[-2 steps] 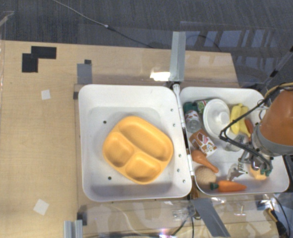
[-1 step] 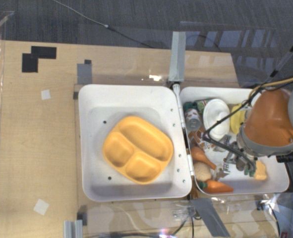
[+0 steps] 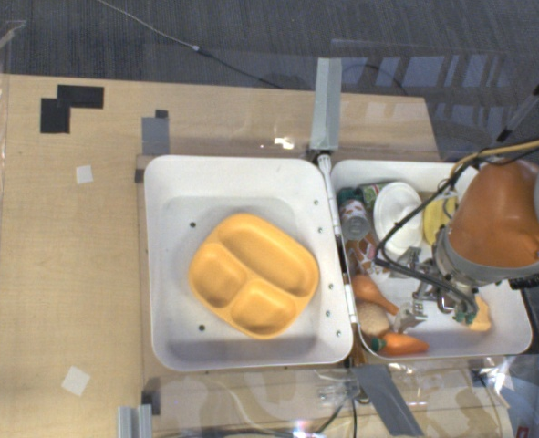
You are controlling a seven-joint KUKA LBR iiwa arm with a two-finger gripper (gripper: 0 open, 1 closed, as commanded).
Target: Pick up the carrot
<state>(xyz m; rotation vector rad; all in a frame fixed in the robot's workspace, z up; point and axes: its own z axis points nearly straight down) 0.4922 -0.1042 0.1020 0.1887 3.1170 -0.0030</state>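
1. Pale wooden bench (image 3: 68, 272) carries 2 white bins side by side.
2. Left bin (image 3: 160, 272), right bin (image 3: 515, 331).
3. Black patches (image 3: 67, 106) at far left, small pale squares (image 3: 85, 173) nearer.

I see my light wooden bench (image 3: 59, 272) with black squares (image 3: 68, 106) stuck on it, and a dark grey carpet floor (image 3: 251, 16) behind it.
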